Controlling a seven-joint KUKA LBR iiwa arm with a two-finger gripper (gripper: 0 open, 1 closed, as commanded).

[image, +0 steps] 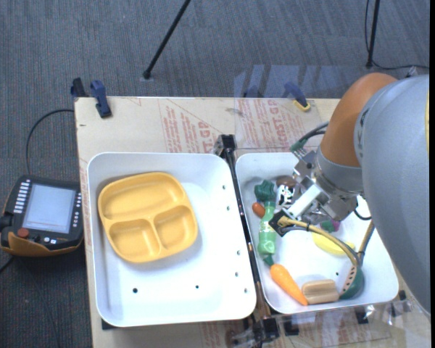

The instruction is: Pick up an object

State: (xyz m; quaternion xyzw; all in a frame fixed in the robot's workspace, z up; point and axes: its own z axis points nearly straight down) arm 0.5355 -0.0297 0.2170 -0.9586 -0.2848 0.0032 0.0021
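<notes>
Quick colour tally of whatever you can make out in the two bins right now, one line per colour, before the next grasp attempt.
Yellow: 2, the divided tray in the left bin and a piece by the arm.
Orange: 2, the carrot and a small round piece.
Green: 2, the long piece and the dark piece.
Tan: 1, the block.
Total: 7; the arm hides part of the right bin.

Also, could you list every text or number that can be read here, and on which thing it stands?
Red print on the bench board: upside down and blurred, not readable.
Handheld controller screen: too small to read.
Bins, yellow divided plate, toys: no text seen.
</notes>
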